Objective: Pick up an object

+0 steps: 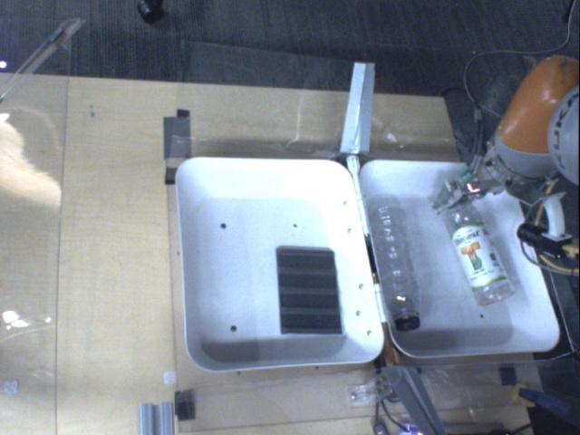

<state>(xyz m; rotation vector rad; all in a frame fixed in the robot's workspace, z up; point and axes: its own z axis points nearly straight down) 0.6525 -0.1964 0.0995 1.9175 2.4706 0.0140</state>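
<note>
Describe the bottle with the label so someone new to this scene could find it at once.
Look in the right white bin, on the side nearest the arm. The clear plastic bottle with a green and orange label lies there; the other clear bottle with a black cap, by the divider, has no label.

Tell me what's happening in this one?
A robot arm reaches in from the right over the right bin. Its gripper sits at the cap end of a labelled clear bottle that lies flat in that bin; nothing looks lifted yet. A second clear bottle with a dark cap lies along the bin's left wall. The left bin holds a dark ribbed block, untouched.
</note>
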